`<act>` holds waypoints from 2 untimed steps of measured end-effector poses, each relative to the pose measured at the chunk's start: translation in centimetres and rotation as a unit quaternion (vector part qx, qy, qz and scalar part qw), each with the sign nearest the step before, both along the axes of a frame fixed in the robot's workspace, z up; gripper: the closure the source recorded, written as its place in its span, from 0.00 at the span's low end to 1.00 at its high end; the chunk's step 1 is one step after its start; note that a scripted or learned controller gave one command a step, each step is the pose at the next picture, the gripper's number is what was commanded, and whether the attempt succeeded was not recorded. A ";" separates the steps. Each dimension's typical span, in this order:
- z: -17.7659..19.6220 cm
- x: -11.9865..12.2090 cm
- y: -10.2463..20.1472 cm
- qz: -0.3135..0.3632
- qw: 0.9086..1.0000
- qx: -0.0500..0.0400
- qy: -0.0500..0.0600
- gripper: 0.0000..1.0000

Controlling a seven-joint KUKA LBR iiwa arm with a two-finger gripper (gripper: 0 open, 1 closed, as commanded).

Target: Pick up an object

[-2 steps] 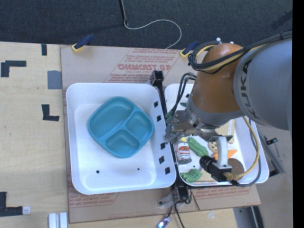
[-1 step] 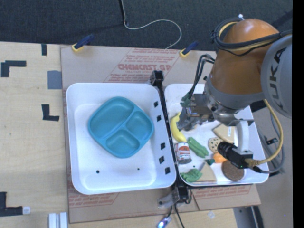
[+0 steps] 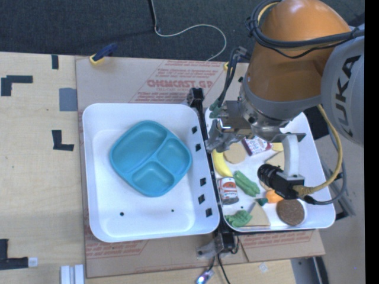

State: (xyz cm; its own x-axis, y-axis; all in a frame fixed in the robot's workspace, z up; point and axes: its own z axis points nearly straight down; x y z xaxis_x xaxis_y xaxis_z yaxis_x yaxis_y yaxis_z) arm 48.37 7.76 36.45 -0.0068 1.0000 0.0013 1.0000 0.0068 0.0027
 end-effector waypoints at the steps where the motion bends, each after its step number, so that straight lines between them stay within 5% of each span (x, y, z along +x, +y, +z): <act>1: -11.7 3.1 1.0 -0.003 1.000 -0.002 0.007 1.00; 2: 0.4 0.0 -3.8 -0.005 1.000 0.000 -0.004 1.00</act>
